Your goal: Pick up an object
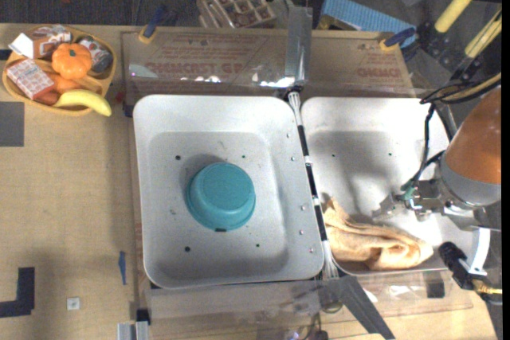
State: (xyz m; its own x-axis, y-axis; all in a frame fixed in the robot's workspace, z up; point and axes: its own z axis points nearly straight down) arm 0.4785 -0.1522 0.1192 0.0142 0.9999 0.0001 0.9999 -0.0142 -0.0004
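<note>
A teal bowl [221, 196] lies upside down in the middle of the left bin [159, 131]. A crumpled beige cloth [370, 239] rests along the front wall of the right bin [358, 131], reaching from the divider toward the right. My gripper [388, 208] comes in from the right, low over the right bin, just above the cloth's upper edge. The grey wrist and its orange band [478, 147] hide the bin's right side. I see nothing held by the gripper.
A yellow basket [56, 72] with a banana, an orange pumpkin and small boxes stands at the bench's back left. Clear panels [215, 60] rise behind both bins. Black cables [434, 131] hang near the wrist.
</note>
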